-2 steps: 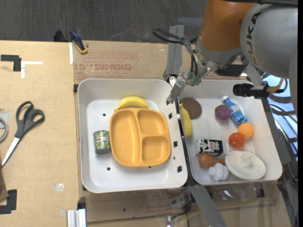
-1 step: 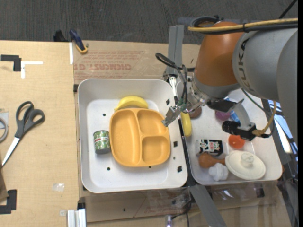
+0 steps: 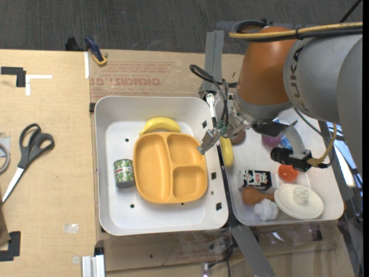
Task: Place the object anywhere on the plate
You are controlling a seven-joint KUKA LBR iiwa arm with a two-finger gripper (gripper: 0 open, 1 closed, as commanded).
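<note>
Evidently little is done: the gripper [image 3: 210, 137] hovers over the left bin's [image 3: 109, 166] right wall, its grasp impossible to tell, a banana [image 3: 227, 152] lies just past that wall, and the yellow divided plate [image 3: 170, 169] holds nothing.

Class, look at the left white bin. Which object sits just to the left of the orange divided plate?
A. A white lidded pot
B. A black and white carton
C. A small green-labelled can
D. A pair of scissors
C. The small green-labelled can lies in the left white bin beside the left edge of the orange divided plastic plate.
</note>
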